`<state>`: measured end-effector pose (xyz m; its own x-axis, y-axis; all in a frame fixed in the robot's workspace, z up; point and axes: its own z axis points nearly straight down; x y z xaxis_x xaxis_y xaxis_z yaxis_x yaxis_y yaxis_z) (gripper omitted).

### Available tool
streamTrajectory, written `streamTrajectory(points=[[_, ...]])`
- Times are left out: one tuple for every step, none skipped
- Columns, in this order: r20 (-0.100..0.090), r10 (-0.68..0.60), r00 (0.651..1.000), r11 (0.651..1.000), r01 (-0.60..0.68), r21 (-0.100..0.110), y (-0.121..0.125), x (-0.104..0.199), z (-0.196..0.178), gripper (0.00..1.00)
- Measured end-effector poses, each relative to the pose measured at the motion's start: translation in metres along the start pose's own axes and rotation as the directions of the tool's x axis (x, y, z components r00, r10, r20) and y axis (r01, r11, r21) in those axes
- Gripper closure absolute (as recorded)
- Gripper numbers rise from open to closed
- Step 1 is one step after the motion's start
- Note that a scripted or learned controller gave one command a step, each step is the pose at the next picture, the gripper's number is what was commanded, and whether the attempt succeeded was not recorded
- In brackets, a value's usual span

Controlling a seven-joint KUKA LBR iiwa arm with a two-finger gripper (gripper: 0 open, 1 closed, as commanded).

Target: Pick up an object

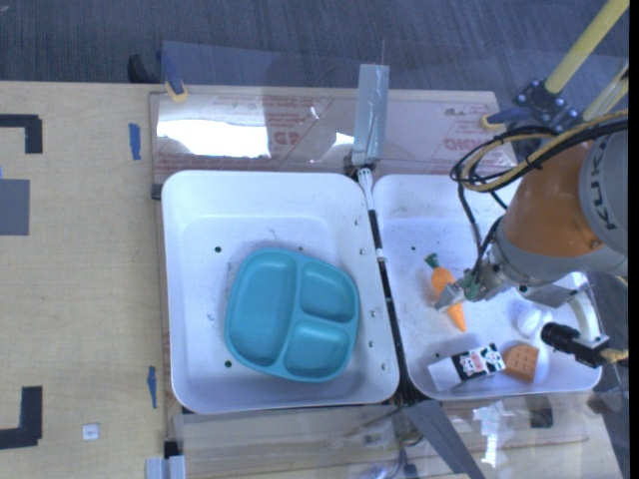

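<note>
Nearest, along right bin's (399, 230) front wall: small black-and-white carton (477, 363), waffle-like toy (520, 360) beside it. Mid-bin: toy carrot (445, 289), slim, likely light, hard, slippery plastic; best pinched across orange body. Gripper (469, 290) touching it; opening impossible to judge, no clear hold. Farther left: teal divided plate (292, 312).

grey kuka arm (599, 198) w/ orange band (544, 223) above wrist, black cables (489, 163) looped alongside, part of black lettering on grey shell.
</note>
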<state>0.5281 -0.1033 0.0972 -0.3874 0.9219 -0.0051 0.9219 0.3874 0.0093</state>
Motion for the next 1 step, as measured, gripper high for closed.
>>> streamTrajectory(points=[[-0.003, 0.161, 0.987, 0.987, -0.161, 0.006, 0.0672, 0.0088, -0.0878, 1.00]])
